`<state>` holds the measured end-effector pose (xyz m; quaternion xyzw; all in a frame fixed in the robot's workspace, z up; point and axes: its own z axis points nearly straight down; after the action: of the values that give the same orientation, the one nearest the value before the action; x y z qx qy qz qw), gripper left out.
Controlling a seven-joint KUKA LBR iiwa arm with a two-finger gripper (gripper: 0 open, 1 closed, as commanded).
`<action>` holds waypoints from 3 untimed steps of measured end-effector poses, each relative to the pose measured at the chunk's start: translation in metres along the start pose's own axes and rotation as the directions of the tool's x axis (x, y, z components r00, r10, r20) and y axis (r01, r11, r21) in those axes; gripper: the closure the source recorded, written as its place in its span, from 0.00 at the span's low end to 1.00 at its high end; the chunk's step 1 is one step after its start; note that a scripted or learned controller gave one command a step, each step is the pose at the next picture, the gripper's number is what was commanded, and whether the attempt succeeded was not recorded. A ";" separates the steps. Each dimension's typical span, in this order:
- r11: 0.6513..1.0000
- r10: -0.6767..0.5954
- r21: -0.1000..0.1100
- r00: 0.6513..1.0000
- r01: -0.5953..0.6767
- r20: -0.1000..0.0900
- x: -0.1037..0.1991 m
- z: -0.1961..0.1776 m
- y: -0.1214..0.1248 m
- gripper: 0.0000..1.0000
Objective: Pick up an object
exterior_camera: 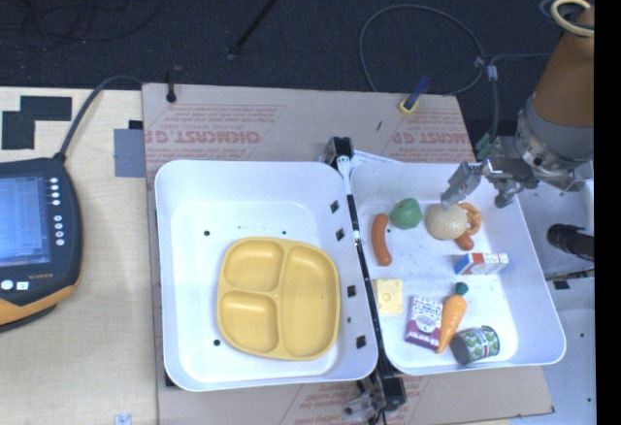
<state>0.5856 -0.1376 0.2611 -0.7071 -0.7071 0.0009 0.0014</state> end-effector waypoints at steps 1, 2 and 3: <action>1.000 -0.003 0.013 1.000 0.003 -0.004 0.045 0.119 -0.009 0.00; 1.000 -0.001 0.002 1.000 0.001 0.000 0.053 0.177 0.032 0.00; 1.000 0.004 0.001 1.000 -0.004 -0.001 0.052 0.163 0.031 1.00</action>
<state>0.6162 -0.0855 0.0978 -0.7084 -0.7058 0.0008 0.0022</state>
